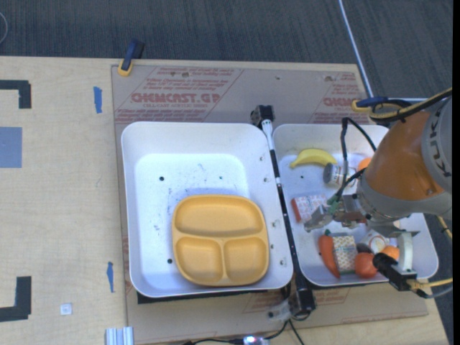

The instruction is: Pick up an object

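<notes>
The counter (57, 214) at the far left is pale wood marked with black corner brackets and short strips of blue tape, and a brown printed board (215, 92) lies over its middle and right part under both bins. The left bin (144, 164) is a shallow white tray with a scuffed, speckled floor, and in its lower right part rests a yellow divided plate (221, 238) with one long compartment at the top and two smaller ones below, lying flat and close to the bin's right wall. A black bar with a clamp at its top end runs between the two bins. The right bin (302, 264) holds a scatter of small things: a banana (313, 157) near its top, curved and lying flat; a small red-and-white packet (307, 207) below it; an orange carrot (328, 254) tilted toward the lower edge; beside that a patterned block (345, 251) and a red tomato-like ball (365, 265) touching it. The gripper (320, 219) hangs over the middle of this bin, just right of the packet and above the carrot, with metal fingers pointing left; I cannot tell whether they are apart or together, and nothing is plainly seen between them. The grey and orange arm (402, 167) covers the bin's right part.
</notes>
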`<state>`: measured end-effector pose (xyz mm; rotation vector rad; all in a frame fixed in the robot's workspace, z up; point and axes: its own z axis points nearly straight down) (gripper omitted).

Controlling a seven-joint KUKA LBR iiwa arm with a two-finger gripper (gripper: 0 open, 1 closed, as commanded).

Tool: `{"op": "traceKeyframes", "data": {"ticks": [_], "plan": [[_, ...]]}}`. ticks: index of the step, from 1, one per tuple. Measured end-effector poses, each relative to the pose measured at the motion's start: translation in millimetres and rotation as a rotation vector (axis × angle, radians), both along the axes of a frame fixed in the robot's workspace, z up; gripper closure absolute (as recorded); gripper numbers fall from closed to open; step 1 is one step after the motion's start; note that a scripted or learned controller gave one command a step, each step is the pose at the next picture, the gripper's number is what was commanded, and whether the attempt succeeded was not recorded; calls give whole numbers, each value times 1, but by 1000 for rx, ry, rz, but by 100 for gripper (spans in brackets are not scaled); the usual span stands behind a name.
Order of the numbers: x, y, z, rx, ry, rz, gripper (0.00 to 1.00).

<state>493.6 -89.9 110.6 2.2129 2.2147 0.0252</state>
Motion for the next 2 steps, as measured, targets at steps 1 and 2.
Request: {"op": "traceKeyframes", "data": {"ticks": [1,2], "plan": [[-12,-3,-24,-3,14,0,0],[-11,-4,-14,-6,8,-2,100]]}}
